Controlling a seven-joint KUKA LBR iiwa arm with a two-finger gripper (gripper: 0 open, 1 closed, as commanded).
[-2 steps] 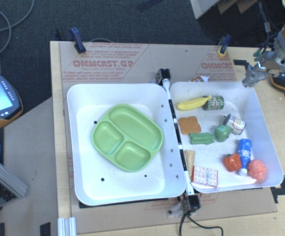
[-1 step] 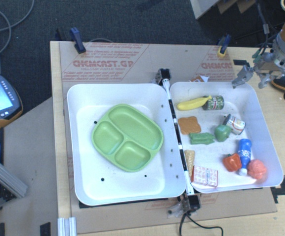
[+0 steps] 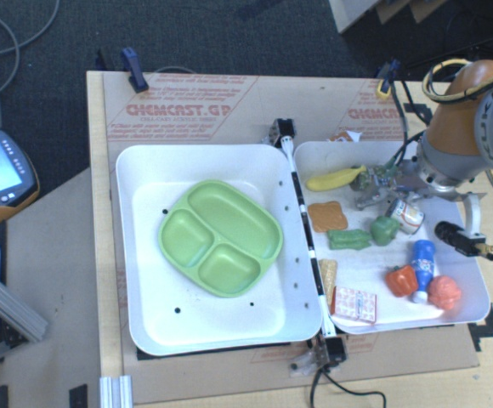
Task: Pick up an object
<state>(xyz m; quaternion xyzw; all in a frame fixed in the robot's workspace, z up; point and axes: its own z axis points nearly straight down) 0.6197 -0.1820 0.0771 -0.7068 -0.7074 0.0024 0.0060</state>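
Reaching down with the arm (image 3: 455, 138) into the far end of the right bin (image 3: 367, 269), burying the jaws in clutter; impossible to tell whether apart or together, and nothing visibly clamped.

Lying closest, just under the jaws: a silvery can (image 3: 410, 218) and a green lump (image 3: 384, 229), touching each other.

Risking, by my judgement, a glancing close here: the can rolling aside, or two crowded pieces being nudged instead of one being gripped.

Counting outward from the jaws: one banana (image 3: 336, 178) just beyond them; one brown slab (image 3: 327, 216) and one green strip (image 3: 348, 240) near; one blue bottle (image 3: 422, 266), one red piece (image 3: 401, 280), one orange ball (image 3: 444, 293) and one printed box (image 3: 354, 304) further off; one green plate (image 3: 221, 238) well apart, in the left bin (image 3: 144, 185). Totalling two bins.
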